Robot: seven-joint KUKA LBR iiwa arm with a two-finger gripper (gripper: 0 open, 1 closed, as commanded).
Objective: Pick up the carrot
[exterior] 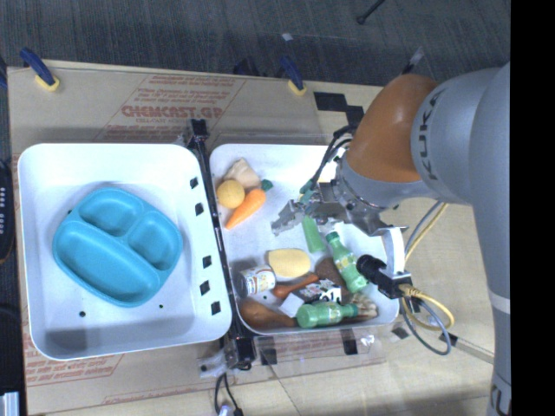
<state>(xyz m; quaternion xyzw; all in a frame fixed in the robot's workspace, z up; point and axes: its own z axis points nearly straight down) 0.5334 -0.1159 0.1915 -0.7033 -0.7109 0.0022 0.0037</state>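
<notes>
Orange tapered carrot (245,207) was noted lying free in the right white bin (286,156), just left of the metal claw (290,216). Claw was seen spread, pinching nothing, presumably lowered for approach beside a green bottle (345,263).

Dark grey carpet floor (173,16) beyond bench; cardboard sheet (165,102) with red print, blue clamps (39,69) at edge.
</notes>
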